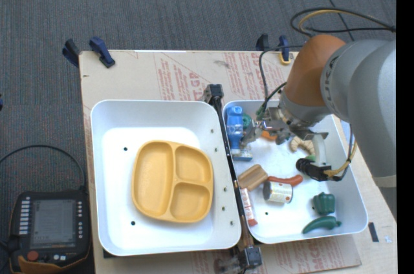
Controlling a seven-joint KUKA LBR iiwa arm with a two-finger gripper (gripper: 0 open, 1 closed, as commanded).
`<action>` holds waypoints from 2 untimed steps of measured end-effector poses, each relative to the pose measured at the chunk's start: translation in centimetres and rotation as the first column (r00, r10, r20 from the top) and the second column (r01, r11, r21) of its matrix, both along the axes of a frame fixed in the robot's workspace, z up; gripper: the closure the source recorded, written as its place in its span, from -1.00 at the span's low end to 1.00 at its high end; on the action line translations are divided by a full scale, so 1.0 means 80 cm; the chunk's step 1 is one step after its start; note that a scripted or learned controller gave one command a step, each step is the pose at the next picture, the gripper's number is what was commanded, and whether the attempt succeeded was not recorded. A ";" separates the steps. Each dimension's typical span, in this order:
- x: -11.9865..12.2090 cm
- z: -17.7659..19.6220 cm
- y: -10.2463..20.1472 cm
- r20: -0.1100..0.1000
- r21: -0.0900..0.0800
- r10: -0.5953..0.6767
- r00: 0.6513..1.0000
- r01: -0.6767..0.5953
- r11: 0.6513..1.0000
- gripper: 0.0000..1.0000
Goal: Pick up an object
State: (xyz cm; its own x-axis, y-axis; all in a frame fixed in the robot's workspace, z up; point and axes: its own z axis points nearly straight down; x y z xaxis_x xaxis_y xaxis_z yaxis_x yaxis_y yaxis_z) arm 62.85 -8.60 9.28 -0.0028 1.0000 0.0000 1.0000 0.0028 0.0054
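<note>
Item in hand: blue object (235,121), upper left corner of the right bin (349,182), just beside the bin's left wall and directly left of the jaws (253,131).
Jaws: low in the bin, touching or nearly touching the blue object; how far open they stand, and whether anything lies between them, cannot be told.
Judged step: closing on the blue object. To do it well, centre the jaws on its body, keep clear of the bin wall, close fully, then lift straight.
Below the jaws: tan block (252,176), small can (279,192), orange-red strip (284,180).
Below and right of the jaws, well apart: dark green pieces (323,212).
Far left of the jaws: left bin (110,117) holding a yellow divided plate (173,181).
</note>
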 end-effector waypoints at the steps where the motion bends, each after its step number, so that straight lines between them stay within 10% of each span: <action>1: -0.003 0.001 0.002 0.007 -0.004 -0.002 1.000 0.002 1.000 -1.00; 2: 0.022 0.000 0.003 -0.003 -0.001 0.001 1.000 -0.001 1.000 -1.00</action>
State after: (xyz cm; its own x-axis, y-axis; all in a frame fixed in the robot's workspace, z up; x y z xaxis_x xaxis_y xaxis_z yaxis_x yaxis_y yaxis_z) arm 64.59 -8.33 9.28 -0.0033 1.0000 -0.0007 1.0000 0.0033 0.0025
